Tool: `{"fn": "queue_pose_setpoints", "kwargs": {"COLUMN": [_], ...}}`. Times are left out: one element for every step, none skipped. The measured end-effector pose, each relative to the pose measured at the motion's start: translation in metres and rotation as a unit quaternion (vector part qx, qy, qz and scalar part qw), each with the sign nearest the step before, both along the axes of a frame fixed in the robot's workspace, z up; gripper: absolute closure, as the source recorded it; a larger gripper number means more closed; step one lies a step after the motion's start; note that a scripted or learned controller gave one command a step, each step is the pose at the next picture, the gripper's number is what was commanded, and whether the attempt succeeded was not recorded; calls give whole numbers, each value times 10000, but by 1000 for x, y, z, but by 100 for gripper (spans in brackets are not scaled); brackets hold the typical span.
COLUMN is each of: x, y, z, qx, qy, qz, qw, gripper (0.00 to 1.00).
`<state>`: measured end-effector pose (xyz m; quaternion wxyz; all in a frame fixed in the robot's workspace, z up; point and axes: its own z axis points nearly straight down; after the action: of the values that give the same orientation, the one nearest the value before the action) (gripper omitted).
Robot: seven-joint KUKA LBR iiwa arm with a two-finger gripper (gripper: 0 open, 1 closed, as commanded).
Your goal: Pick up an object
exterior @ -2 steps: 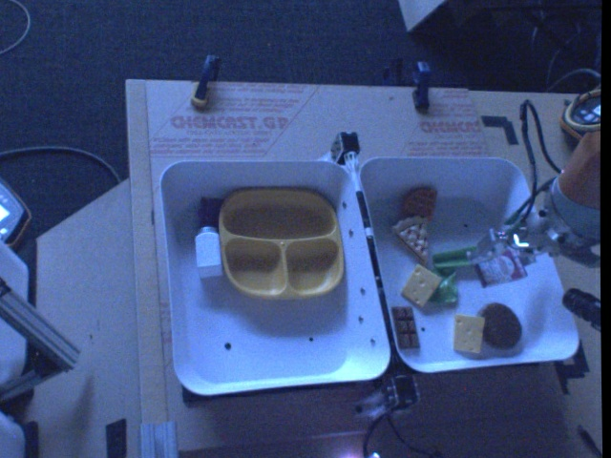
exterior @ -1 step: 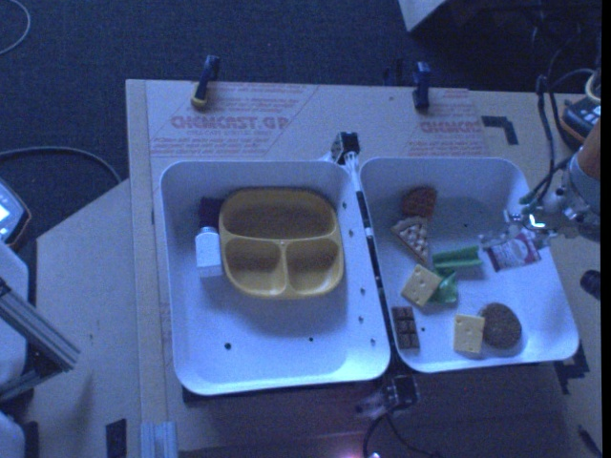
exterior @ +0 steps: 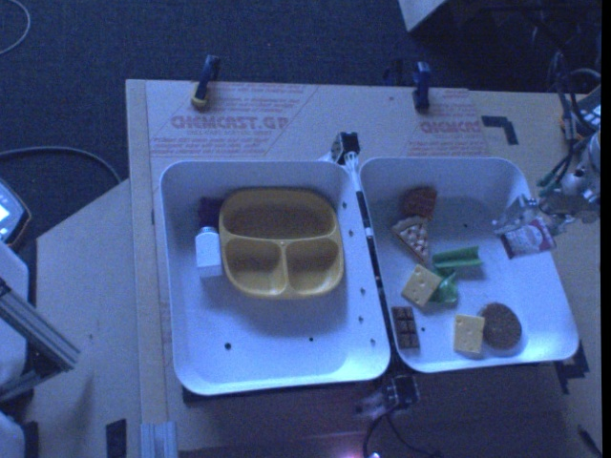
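My gripper (exterior: 523, 219) reaches in from the right and hangs over the right edge of the right bin (exterior: 477, 184). A small red and white packet (exterior: 529, 239) lies directly beneath it, touching it in this view; whether it is held is unclear. Toy food lies in this bin: a reddish-brown piece (exterior: 418, 201), a pizza slice (exterior: 412, 238), a green pod (exterior: 456, 256), two cheese blocks (exterior: 421, 285) (exterior: 468, 334), a brown patty (exterior: 500, 325) and a chocolate bar (exterior: 406, 327).
The left bin (exterior: 248, 351) holds a yellow divided plate (exterior: 282, 241), a white bottle (exterior: 208, 252) and a dark item (exterior: 210, 208) behind it. Two clamps (exterior: 203, 82) (exterior: 421, 86) grip the board's far edge. The bench is dimly lit.
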<state>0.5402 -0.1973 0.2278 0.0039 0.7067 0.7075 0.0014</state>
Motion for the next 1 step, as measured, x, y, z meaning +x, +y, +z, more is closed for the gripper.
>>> {"fn": "queue_pose_setpoints", "kwargs": {"x": [-5], "y": [52], "z": [-11], "qx": [33], "qy": [54], "qz": [18], "qw": [10000], "gripper": [100]}}
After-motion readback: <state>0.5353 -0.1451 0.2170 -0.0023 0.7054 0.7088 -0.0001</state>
